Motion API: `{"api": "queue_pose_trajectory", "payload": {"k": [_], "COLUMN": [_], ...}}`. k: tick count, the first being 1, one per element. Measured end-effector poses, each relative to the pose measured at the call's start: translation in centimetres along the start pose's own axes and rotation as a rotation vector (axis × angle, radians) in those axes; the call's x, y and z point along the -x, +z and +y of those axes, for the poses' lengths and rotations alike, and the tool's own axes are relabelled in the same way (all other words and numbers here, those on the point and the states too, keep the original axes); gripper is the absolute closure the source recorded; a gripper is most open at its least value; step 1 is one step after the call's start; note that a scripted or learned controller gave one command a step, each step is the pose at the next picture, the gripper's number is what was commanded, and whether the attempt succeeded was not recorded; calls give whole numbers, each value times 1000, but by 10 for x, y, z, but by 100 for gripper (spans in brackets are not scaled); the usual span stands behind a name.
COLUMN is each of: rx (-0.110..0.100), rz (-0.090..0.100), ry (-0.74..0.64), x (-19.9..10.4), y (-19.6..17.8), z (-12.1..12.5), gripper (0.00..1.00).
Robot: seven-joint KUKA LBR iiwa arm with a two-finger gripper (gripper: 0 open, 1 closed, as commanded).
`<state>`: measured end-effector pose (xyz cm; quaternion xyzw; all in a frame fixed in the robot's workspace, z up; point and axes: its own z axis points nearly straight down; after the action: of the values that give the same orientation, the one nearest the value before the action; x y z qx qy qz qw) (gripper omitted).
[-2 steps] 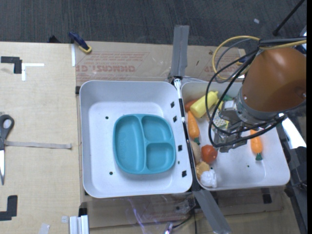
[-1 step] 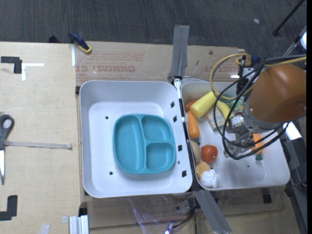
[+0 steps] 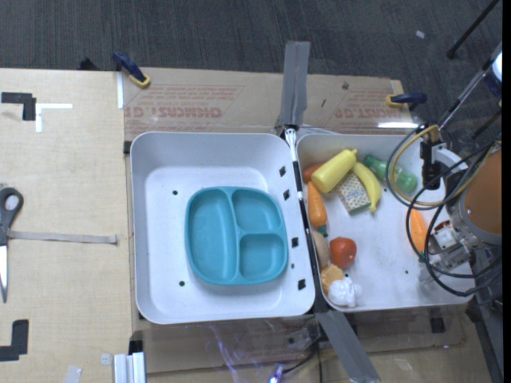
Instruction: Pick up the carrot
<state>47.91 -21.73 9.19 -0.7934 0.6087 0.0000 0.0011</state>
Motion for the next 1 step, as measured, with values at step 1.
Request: {"api": "queue_pose_trajectory", "payload": {"k": [1], "rx": [1], "rz": [-12], "ry": [-8], "x": [8], "y": [1], "z": [-2], "gripper": [0]}}
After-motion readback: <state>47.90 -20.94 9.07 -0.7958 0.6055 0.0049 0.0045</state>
